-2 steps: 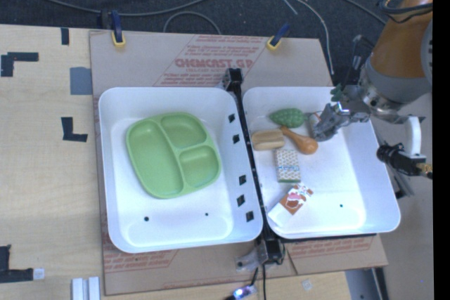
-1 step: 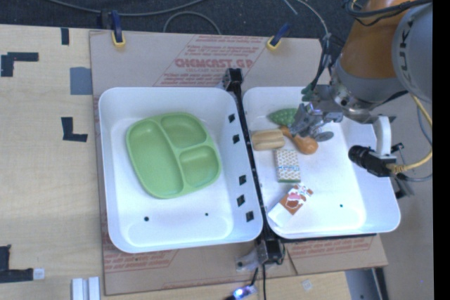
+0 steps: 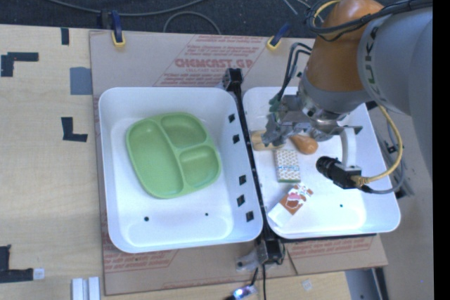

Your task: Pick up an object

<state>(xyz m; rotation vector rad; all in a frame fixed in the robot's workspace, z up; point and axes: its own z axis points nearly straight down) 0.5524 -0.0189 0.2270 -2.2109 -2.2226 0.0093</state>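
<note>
Camera view has my gripper (image 3: 275,131) low in the right bin (image 3: 373,218), by its left wall; whether it is parted or closed, I cannot tell. Beside it lie one orange lump (image 3: 305,145), one box (image 3: 287,165) lengthwise below, one red packet (image 3: 296,199) beyond; one green plate (image 3: 173,154) left.

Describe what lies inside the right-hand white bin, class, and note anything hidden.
Inside the right bin lie a patterned packet, a small red and white packet and an orange-brown item. The arm covers the bin's far part, so anything beneath it is hidden.
</note>
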